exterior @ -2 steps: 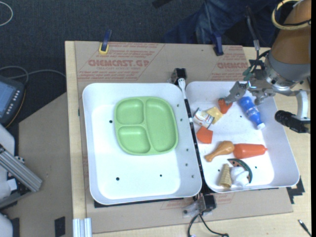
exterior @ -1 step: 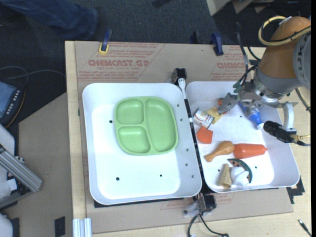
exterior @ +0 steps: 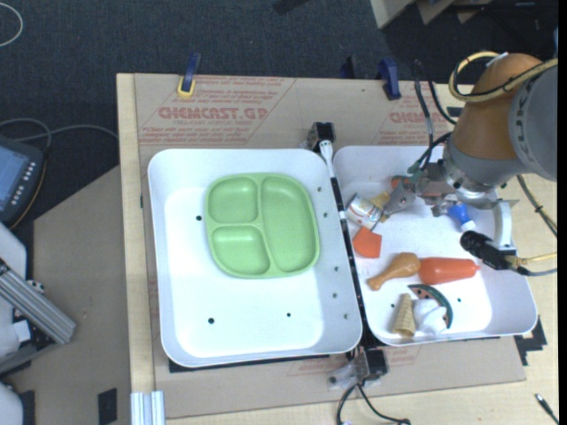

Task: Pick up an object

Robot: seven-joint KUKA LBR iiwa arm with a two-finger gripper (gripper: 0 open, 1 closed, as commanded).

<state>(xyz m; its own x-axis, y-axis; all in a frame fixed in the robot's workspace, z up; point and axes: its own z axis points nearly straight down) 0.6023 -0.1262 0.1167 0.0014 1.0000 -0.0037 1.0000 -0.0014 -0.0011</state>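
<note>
My gripper (exterior: 396, 195) hangs low over the upper left part of the right bin (exterior: 512, 301), coming in from the right under the orange wrist band. Just left of it lies a small white can (exterior: 361, 209) with a tan end, close to the gripper tip; whether they touch is unclear. Below the can sits a red-orange wedge (exterior: 367, 243). Further down lie a tan drumstick (exterior: 392, 271), an orange carrot (exterior: 447, 270), a tan cone (exterior: 405, 314) and a white and green piece (exterior: 434, 309). A small blue thing (exterior: 459, 214) shows under the wrist.
The left bin (exterior: 177, 326) holds a green divided plate (exterior: 262, 224) in its upper half. A black divider strip (exterior: 341, 228) runs between the bins. Blue and yellow clamps sit at the board's far edge.
</note>
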